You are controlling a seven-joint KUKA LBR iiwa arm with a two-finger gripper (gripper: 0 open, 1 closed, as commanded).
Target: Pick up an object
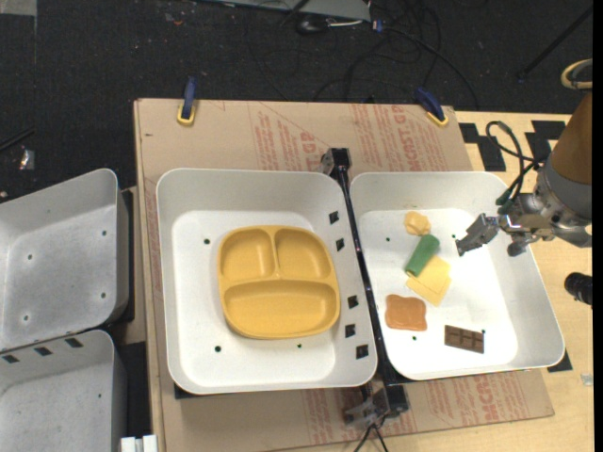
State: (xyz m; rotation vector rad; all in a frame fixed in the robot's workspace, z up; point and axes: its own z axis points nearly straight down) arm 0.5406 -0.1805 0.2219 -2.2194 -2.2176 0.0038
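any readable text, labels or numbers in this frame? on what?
Red print on the brown cardboard sheet under the two white bins: several stamped lines, upside down or slanted from this camera, too blurred to read.
Red print along the cardboard's bottom right edge: also too blurred to read.
Yellow divided tray, toy food pieces and bins: no text visible.
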